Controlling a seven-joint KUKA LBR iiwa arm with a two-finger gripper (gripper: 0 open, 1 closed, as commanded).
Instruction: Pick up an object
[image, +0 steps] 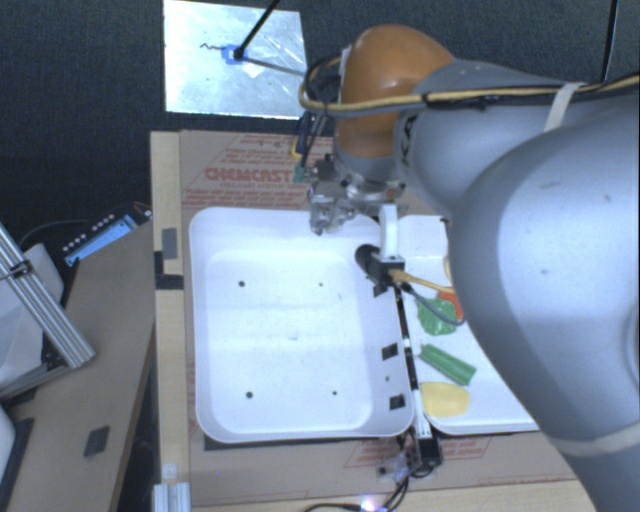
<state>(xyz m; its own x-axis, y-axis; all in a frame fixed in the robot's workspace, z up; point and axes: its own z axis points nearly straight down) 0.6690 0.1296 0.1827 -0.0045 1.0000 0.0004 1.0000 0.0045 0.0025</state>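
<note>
Camera view puts the gripper (323, 225) low over the far rim of the left bin (205, 330), pointing down. Whether it is open or shut I cannot tell, and nothing shows in its grasp. The things to pick lie the other way, in the right bin (428, 240), toward the view's near right from the gripper and across the wall between the bins. They are an orange piece (453, 300) half under the arm, a green piece (434, 319) just beside it, a green stick (447, 364) nearer the camera and a yellow lump (445, 400) close to the near rim. The stick's long axis runs slantwise, from far-left to near-right. My judgement is that any pick calls for a shift rightward and nearer before a descent. The arm (540, 250) reaches in from the right, its orange band (385, 70) above the wrist, and its grey bulk hides much of the right bin.
</note>
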